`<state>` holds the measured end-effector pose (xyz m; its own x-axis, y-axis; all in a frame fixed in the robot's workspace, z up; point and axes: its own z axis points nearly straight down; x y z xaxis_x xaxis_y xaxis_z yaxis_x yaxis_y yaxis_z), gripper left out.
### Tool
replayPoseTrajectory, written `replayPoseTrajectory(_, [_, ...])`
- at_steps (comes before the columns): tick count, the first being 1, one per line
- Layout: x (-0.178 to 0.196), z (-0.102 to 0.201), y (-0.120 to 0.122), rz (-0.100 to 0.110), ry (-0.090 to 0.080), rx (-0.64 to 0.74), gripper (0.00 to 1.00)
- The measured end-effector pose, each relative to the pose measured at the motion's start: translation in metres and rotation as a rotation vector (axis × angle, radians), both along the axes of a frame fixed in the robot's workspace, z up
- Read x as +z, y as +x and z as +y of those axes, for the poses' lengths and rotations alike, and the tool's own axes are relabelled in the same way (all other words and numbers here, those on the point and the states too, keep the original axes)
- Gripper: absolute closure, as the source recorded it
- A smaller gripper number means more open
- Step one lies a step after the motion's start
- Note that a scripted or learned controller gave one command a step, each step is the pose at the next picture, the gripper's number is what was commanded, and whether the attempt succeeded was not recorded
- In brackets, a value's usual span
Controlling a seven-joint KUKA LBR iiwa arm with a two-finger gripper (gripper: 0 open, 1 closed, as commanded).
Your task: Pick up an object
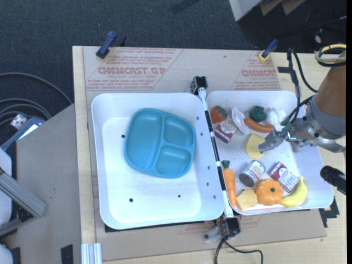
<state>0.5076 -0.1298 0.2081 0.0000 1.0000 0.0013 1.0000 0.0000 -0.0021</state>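
The right bin (286, 99) holds several toy foods. Among them are a yellow wedge (253, 146), a small can (252, 173), an orange carrot (229, 183), a red carton (283, 175), an orange pumpkin (268, 191) and a banana (298, 194). At the far end lie a green broccoli (257, 113), a long orange sausage (258, 126) and a red-and-white packet (225, 131). My gripper (270, 143) reaches in from the right and hangs low over the middle of this bin, just right of the yellow wedge. Nothing shows in its grasp.
The left bin (107, 164) bears a blue divided plate (159, 143). A black divider rail (212, 147) runs between the bins. Black cables (294, 76) trail along the arm at the right bin's far corner. A yellow block (246, 198) lies by the carrot's tip.
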Motion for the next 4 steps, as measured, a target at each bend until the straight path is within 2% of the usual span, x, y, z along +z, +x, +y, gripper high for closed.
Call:
replayPoseTrajectory(1, [-0.106,-0.042,0.024,0.001,0.0,-0.001,0.0])
replayPoseTrajectory(2, [-0.123,0.001,0.097,-0.003,-0.001,0.001,0.0])
replayPoseTrajectory(3, [-0.113,0.001,0.097,-0.004,-0.002,0.001,1.0])
replayPoseTrajectory(4, [-0.113,0.001,0.097,-0.004,-0.002,0.001,0.0])
